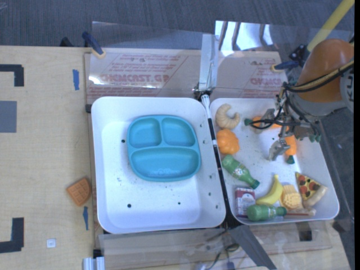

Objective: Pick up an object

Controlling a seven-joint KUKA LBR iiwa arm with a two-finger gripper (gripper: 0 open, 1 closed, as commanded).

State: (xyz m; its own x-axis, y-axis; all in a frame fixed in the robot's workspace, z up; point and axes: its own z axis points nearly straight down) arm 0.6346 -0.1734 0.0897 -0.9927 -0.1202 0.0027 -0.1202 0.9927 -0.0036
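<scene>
My gripper point(279, 148) hangs low over the upper right part of the right bin point(323, 176). Right beside it, touching or nearly touching on its right, is an orange toy carrot point(290, 145) with a green tip. Whether the carrot is in the gripper's grasp cannot be made out. Other toys lie in this bin: a croissant point(226, 116), an orange fruit point(228, 142), a green bottle point(239, 171), a banana point(271, 191), a corn cob point(291, 197), a pizza slice point(310, 188), a red packet point(244, 200) and a second green bottle point(265, 211).
The left bin point(107, 167) holds a blue divided plate point(163, 147). A small waffle-like toy point(79, 190) lies on the bench left of the bins. Another orange piece point(260, 121) sits under the wrist cables. Clear plastic walls stand behind both bins.
</scene>
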